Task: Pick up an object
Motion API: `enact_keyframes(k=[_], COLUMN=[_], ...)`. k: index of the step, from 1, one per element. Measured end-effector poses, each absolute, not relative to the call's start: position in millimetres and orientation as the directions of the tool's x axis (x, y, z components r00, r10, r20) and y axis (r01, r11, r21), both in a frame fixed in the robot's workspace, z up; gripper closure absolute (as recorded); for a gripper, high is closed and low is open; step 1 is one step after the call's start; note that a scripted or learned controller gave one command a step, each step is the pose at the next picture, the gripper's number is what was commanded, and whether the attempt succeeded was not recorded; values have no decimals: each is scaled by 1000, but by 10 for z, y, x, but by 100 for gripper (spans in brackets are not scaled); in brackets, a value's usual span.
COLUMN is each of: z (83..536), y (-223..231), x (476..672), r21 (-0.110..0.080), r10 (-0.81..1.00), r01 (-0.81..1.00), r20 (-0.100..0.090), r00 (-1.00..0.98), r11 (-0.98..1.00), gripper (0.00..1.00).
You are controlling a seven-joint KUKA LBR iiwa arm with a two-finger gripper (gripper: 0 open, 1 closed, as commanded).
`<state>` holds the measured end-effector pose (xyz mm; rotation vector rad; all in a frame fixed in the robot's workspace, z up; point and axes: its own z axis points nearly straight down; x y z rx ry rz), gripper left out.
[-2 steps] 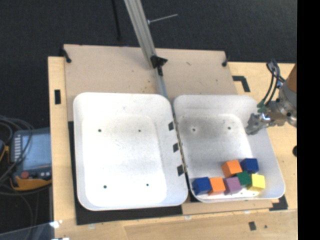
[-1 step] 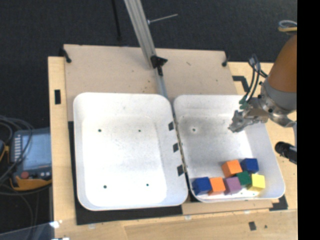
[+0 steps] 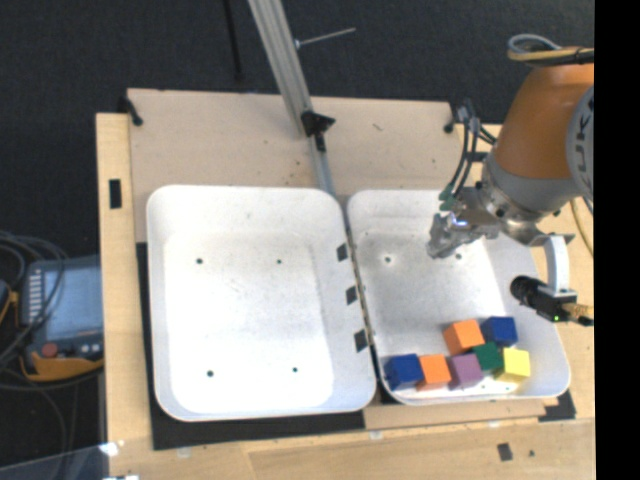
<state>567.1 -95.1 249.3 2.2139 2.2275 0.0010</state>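
Note:
My gripper (image 3: 447, 242) hangs over the upper part of the right bin (image 3: 420, 298), well above and to the left of the blocks. Nothing shows between its tips. Several small blocks cluster at that bin's near right corner: a blue block (image 3: 403, 369), an orange block (image 3: 435, 370), a purple block (image 3: 466, 369), a green block (image 3: 489, 357), a yellow block (image 3: 516, 363), a second orange block (image 3: 464, 335) and a second blue block (image 3: 499, 329).
The left bin (image 3: 250, 298) lies beside the right one. A slanted metal pole (image 3: 285, 58) rises from the bench behind the bins. A black fitting with a cable (image 3: 540, 298) sits by the right bin's right rim.

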Motion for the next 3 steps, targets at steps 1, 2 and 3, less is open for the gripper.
enact_keyframes(k=[1,2,3], z=[2544,2581,2398], y=[-426,132,605], x=[5753,5786,5797], r21=[2,1,-2], r10=[1000,1000,1000], r01=[1000,1000,1000], r20=[1,2,-1], r00=[-8,-8,-6], r11=[8,8,6], gripper=[100,100,100])
